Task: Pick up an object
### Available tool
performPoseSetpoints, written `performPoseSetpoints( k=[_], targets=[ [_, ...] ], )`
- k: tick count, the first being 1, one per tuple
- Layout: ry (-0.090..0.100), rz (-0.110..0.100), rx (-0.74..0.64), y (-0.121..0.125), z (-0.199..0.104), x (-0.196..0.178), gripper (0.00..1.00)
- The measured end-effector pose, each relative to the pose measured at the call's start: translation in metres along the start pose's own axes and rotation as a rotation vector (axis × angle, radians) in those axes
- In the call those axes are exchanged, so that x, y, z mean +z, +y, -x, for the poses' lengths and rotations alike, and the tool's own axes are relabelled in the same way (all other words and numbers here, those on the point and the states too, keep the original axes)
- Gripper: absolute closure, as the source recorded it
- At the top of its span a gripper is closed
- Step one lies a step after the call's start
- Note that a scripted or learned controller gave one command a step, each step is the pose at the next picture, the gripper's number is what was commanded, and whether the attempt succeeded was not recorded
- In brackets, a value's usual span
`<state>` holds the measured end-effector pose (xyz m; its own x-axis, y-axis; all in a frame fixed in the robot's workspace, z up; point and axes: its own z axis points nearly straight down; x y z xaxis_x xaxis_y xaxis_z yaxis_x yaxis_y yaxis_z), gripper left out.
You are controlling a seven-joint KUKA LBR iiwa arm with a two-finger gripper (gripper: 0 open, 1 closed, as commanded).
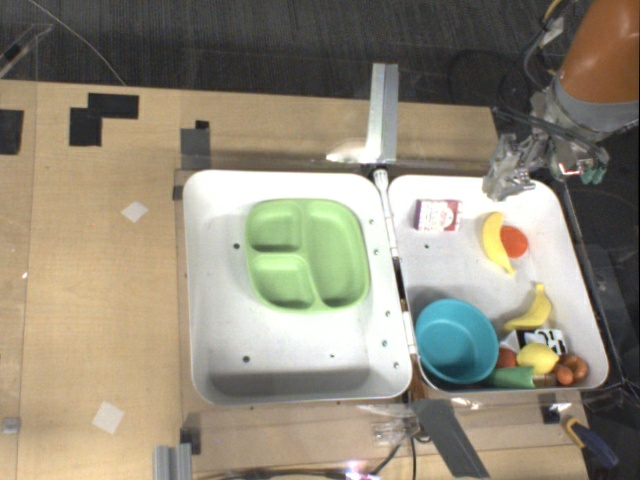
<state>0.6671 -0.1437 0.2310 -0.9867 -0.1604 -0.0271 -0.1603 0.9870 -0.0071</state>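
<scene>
Nothing picked yet: the gripper (508, 176) hovers at the right bin's (590, 298) 12 o'clock rim, grip state unclear, banana (493, 240) at its 6 o'clock

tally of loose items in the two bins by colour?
Green: 2, divided tray and a small piece
Blue: 1, bowl
Yellow: 3, two bananas and a lemon-like piece
Red/orange: 2
Pink-white: 1, carton
Total: 9
</scene>
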Motion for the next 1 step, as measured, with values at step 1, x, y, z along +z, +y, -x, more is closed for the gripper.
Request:
performPoseSetpoints(
  k=[1],
  targets=[
    [-0.013, -0.004, -0.001, 0.0001, 0.0031, -0.0142, 1.00]
  ],
)
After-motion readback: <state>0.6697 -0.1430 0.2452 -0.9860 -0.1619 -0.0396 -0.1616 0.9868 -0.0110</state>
